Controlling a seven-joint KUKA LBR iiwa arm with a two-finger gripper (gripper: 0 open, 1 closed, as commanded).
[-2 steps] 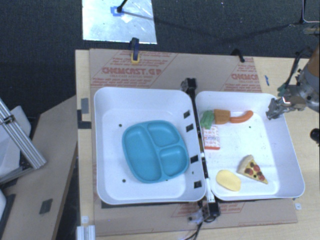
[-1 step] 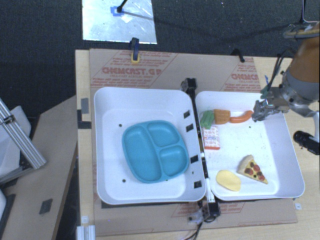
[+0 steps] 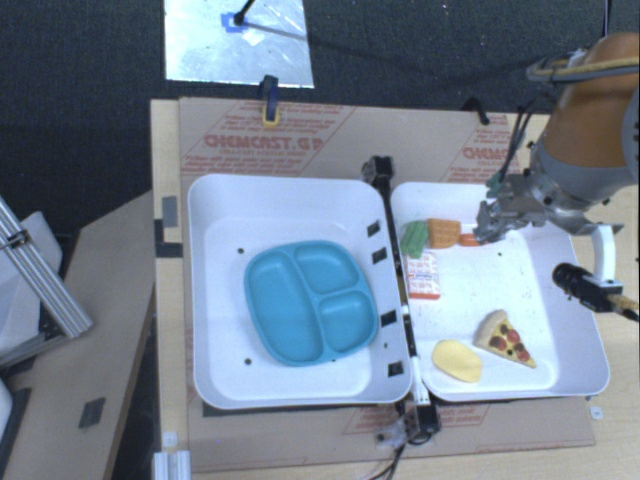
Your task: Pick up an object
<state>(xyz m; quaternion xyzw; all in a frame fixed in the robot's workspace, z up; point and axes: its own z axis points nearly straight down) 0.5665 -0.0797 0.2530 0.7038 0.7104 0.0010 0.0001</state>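
Orange and green, a toy carrot [image 3: 432, 234] lies in the right bin [image 3: 570, 313], just to the left of the jaws [image 3: 487, 228], and its orange end seems to touch them or to be very near; I cannot tell which. I judge that the task is in its first part: nothing is lifted, all the objects lie flat on the bin floor, and the grasp and the lifting are left to do. Whether the jaws are wide or narrow I cannot tell, because they are small and dark from this angle. Below and left of the jaws lies a small red and white packet [image 3: 424, 276]; further below are a pizza slice [image 3: 505, 339] and a yellow piece [image 3: 458, 360], both well apart from the jaws. Far to the left, in the left bin [image 3: 215, 228], rests a blue divided plate [image 3: 308, 301]. The arm [image 3: 585, 128] comes from the upper right, bends down over the right bin's far edge and points its wrist low toward the carrot.
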